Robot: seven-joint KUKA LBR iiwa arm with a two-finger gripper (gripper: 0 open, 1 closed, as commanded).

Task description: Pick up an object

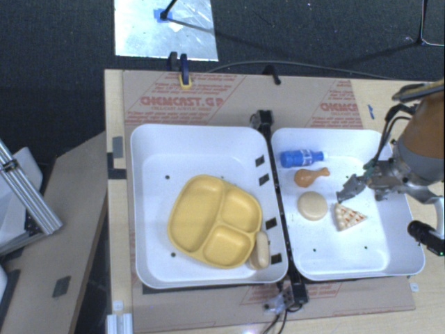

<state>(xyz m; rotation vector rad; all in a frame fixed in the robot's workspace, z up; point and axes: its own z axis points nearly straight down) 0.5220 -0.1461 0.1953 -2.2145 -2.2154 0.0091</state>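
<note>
Nearest the lens, the pizza slice (pixel 348 217) lies just below and beside the fingers (pixel 350 188), its point aimed away toward the arm's side. Whether those fingers are spread or pressed together cannot be told. Just left of the slice sits a round bun (pixel 312 205); beyond it a drumstick (pixel 310 177), long axis crosswise, then a blue bottle (pixel 301 158). Open floor of the right bin (pixel 348 259) lies nearer; the yellow tray (pixel 214 220) is well apart.
</note>
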